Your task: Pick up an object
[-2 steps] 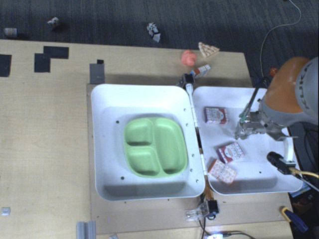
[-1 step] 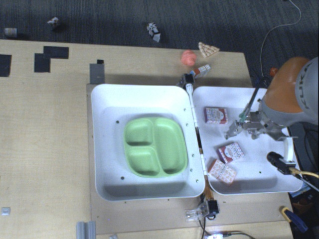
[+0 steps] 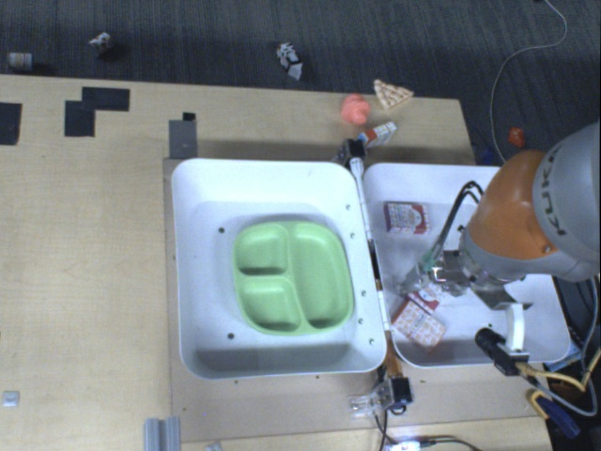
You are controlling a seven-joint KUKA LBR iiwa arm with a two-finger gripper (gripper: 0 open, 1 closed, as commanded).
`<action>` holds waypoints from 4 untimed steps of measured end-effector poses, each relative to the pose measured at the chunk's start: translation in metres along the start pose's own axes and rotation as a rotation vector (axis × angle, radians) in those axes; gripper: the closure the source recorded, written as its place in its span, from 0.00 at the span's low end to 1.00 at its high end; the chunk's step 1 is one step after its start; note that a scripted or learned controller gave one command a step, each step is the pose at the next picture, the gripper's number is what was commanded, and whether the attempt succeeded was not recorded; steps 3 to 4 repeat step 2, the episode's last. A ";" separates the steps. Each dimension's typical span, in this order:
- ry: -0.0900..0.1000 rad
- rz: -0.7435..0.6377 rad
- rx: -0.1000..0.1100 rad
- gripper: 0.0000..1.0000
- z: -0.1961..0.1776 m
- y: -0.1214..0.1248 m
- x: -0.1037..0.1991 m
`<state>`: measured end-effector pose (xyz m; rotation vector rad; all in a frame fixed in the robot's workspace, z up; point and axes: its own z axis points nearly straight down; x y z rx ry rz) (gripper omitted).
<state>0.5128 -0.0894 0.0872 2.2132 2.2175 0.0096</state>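
We see our gripper [image 3: 434,278] low in the right bin [image 3: 554,341], just above a red-and-white packet [image 3: 419,322]; whether the grip is closed, we cannot tell. A green tray [image 3: 291,275] lies in the left bin [image 3: 202,252].

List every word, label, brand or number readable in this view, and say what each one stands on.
"KU": large dark letters on the arm's grey casing, cut off at the picture's edge.
Red and white packet in the right bin: print too blurred to read.
Patterned packet by the gripper: print too small to read.
Green tray in the left bin: no text.
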 end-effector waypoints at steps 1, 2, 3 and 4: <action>-0.001 0.000 -0.006 1.00 -0.011 0.002 0.000; 0.002 -0.003 0.006 1.00 -0.133 -0.024 0.042; 0.002 -0.003 0.006 1.00 -0.133 -0.024 0.042; 0.002 -0.003 0.006 1.00 -0.133 -0.024 0.042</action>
